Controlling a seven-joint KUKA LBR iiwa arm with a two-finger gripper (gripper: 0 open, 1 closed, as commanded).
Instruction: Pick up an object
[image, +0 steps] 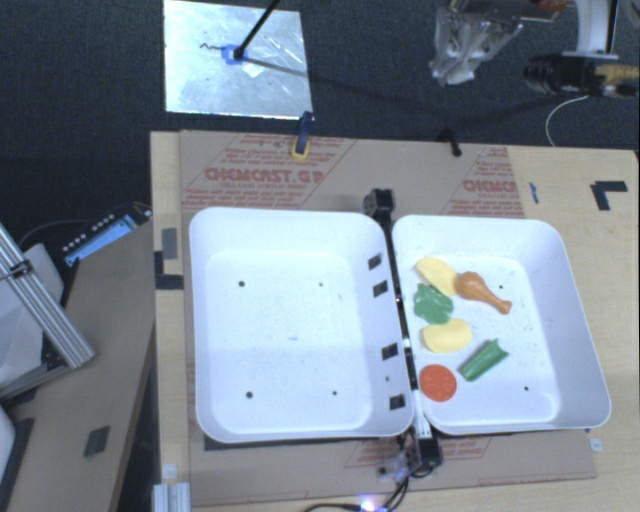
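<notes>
Pincer (462, 62) sits high beyond the table's far edge, above dark floor, well apart from both bins; whether it is open or closed cannot be told. Nothing visible in it.

Right bin (570, 290): all objects lie in its left half, near the divider. Yellow piece (435, 271) toward the far side, orange drumstick (482, 291) just beside it. Green leafy piece (432, 304) below, then a second yellow piece (446, 336), green pepper (483, 359) beside it, red round slice (437, 383) nearest the front edge.

Left bin (290, 330) adjoins it.
</notes>
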